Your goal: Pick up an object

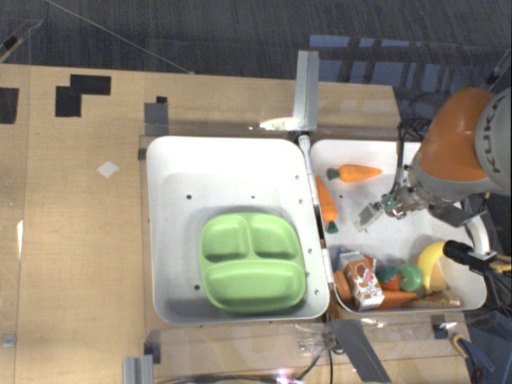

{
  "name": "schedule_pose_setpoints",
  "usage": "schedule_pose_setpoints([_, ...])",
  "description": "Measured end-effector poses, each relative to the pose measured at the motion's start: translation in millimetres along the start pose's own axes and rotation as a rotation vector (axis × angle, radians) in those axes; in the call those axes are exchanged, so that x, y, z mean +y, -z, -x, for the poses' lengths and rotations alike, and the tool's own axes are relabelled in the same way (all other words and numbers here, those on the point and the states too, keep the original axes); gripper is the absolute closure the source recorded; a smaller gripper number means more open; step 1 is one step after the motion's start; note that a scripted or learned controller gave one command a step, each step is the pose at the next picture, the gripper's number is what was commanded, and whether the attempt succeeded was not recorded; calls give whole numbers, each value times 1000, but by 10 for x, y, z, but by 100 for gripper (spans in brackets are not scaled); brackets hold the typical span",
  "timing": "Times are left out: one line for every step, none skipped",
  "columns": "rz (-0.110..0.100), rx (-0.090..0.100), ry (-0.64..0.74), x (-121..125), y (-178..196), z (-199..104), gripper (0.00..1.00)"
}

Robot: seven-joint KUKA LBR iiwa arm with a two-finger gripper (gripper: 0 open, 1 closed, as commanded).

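The hand [376,210] hovers over the right bin's [400,246] bare middle; I cannot tell its state. Toys crowd the bin's front edge, likely targets.

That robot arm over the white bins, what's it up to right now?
The grey and orange arm reaches in from the right over the right bin, its gripper hanging above a bare patch of the bin floor with nothing seen between its fingers. Toy food lies around it: a carrot near the top, a second carrot along the left wall, more items along the bottom. The left bin has a green divided plate.
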State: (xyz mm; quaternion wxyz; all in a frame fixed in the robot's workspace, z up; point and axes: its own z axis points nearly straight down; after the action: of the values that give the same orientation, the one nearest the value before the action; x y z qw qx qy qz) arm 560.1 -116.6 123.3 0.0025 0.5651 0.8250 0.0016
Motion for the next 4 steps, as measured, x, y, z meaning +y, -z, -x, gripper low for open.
schedule_pose_setpoints([1, -2, -152, -87, 977, 273, 0])
schedule_pose_setpoints([-3, 2, -424, 212, -20, -151, 0])
schedule_pose_setpoints([6, -3, -317, 847, -344, 174, 0])
schedule_pose_setpoints([-2, 1, -463, -351, -232, -150, 0])
